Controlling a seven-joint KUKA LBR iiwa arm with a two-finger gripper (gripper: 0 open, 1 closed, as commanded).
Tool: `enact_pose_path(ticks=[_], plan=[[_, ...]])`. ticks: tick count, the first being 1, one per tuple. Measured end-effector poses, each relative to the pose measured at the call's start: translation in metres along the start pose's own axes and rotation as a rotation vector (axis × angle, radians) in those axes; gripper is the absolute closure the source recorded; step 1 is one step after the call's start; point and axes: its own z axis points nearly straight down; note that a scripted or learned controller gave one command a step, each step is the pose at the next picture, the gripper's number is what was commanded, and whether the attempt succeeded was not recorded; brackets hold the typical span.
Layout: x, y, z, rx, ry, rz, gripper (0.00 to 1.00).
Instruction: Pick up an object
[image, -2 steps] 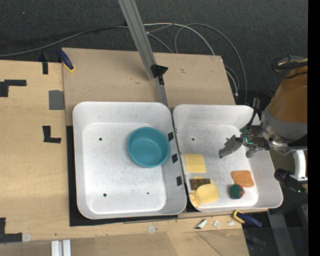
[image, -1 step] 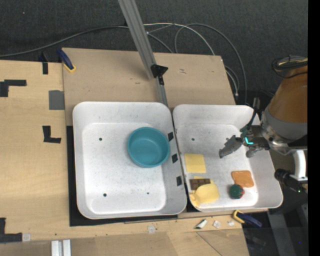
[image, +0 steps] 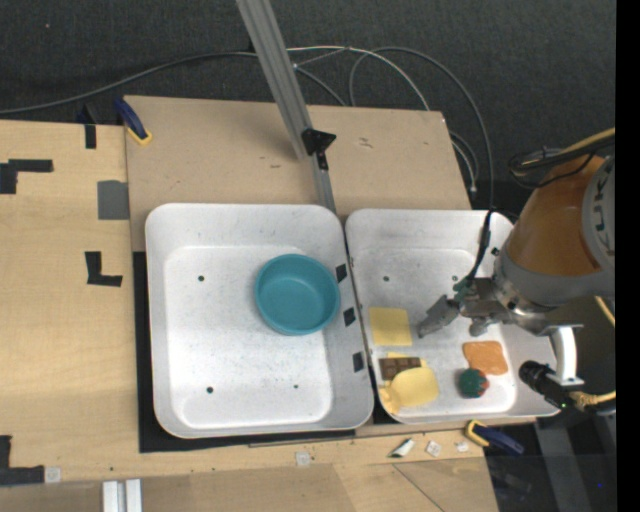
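While my gripper (image: 437, 318) hovers mid-right of frame over the right bin (image: 420, 232), I cannot tell its opening. Just left lies the yellow sponge square (image: 390, 326): light, soft, compressible, I judge; best pinched across opposite edges.

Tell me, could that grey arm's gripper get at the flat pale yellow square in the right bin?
Probably yes. The gripper hangs right beside the flat pale yellow square, which lies by itself on the right bin floor with nothing on top.
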Motion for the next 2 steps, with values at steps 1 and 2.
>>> enact_pose_path(ticks=[1,2], plan=[[0.0,-0.003,0.065,0.001,0.0,0.001,0.0],[0.0,-0.003,0.078,-0.007,-0.001,0.001,0.0]])
